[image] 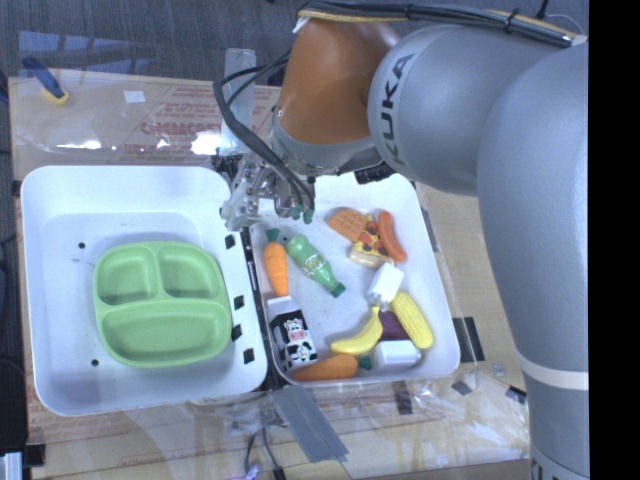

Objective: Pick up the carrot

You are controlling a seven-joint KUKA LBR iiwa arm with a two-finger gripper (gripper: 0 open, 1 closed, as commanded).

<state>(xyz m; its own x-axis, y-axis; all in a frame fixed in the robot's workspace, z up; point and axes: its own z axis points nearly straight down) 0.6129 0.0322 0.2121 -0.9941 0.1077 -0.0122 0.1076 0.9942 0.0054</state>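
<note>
Bright even overhead light, soft shadows, slight blur — glare on plastic sheet (pixel 150 133)

You see a smooth, matt orange carrot (pixel 276 268) of toy plastic, a glossy green bottle (pixel 312 265), a matt green plastic plate (pixel 160 302) — and clear, shiny film (pixel 120 118) along the bench's far edge.

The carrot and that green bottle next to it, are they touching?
Apart. The camera view shows a strip of white bin floor between the carrot and the green bottle, which lies slanted to its right.
</note>
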